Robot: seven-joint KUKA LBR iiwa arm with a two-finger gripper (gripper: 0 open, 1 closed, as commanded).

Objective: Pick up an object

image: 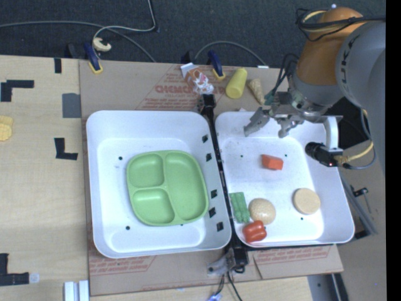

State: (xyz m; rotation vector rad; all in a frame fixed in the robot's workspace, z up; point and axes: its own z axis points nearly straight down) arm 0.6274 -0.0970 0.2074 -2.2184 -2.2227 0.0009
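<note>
I see the grey two-finger gripper (270, 125) with jaws spread wide, holding nothing, over the right white bin's (332, 231) far edge.

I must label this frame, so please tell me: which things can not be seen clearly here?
- Green block: its left edge is hidden by the bins' divider.
- Red item: too small to identify.
- Arm: cut off by the right edge.
- Small packet above the bins: too blurred to read.
</note>
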